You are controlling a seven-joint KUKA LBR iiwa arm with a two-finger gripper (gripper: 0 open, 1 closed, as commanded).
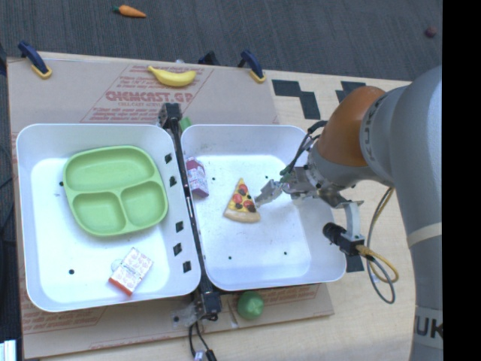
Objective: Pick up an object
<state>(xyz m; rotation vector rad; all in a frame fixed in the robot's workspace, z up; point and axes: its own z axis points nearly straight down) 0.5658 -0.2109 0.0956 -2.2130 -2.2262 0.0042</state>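
Even, bright overhead light fills the scene, and the white bins [45, 277] look nearly washed out. Shadows are soft and short. Focus is slightly soft throughout, with fine detail grainy.

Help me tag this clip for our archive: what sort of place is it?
Probably a robotics lab bench for grasping trials: two white bins clamped onto cardboard, toy food like a pizza slice and banana, and a grey arm's gripper.

One fixed camera looks down at a slant on the bench [225, 96], taking in both bins [30, 224] whole; the arm [391, 138] enters from three o'clock.
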